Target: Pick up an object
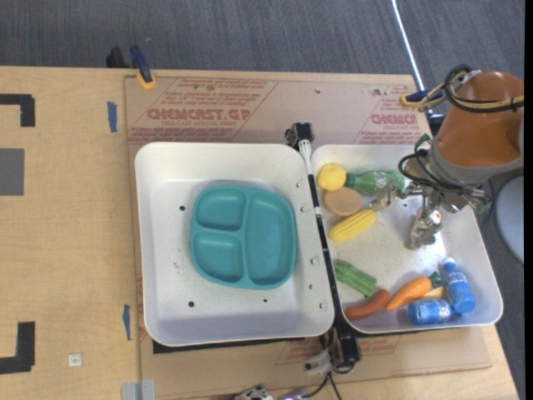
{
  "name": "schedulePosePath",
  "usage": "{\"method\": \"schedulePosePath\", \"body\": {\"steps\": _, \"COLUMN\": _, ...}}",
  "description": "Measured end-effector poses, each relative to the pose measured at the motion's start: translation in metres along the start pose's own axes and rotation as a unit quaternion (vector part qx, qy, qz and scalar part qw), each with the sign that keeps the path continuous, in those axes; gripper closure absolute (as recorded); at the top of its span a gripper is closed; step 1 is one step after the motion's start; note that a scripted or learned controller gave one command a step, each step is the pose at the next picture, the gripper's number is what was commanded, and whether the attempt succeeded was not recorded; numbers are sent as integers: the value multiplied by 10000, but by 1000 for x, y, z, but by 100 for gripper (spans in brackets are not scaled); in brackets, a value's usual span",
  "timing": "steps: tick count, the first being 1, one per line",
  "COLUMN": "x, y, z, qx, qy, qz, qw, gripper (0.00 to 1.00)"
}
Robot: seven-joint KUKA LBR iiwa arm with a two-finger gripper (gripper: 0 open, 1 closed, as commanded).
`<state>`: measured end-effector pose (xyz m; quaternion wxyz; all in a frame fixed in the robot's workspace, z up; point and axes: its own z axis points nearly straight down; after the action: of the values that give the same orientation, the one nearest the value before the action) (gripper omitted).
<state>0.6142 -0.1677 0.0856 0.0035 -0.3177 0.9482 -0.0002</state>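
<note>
The hand [423, 227] hangs over the right side of the right bin [487, 261], I cannot tell its grip, and the yellow corn [352, 224] lies to its left, long side tilted up-right.

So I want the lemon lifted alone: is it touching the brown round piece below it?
Touching. The camera view shows the yellow lemon resting against the upper edge of the brown round piece, no white bin floor between them.
</note>
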Motion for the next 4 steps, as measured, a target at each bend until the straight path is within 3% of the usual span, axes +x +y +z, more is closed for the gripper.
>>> {"method": "schedulePosePath", "body": {"steps": 1, "x": 8, "y": 19, "z": 0, "qx": -22, "qy": 15, "qz": -1907, "qw": 9817, "gripper": 0}}
{"method": "schedulePosePath", "body": {"steps": 2, "x": 46, "y": 31, "z": 0, "qx": -26, "qy": 15, "qz": -3411, "qw": 9400, "gripper": 0}}
{"method": "schedulePosePath", "body": {"steps": 3, "x": 59, "y": -22, "z": -40, "qx": -15, "qy": -10, "qz": -3724, "qw": 9281, "gripper": 0}}
{"method": "schedulePosePath", "body": {"steps": 4, "x": 33, "y": -24, "z": -1, "qx": -32, "qy": -34, "qz": -4019, "qw": 9157, "gripper": 0}}
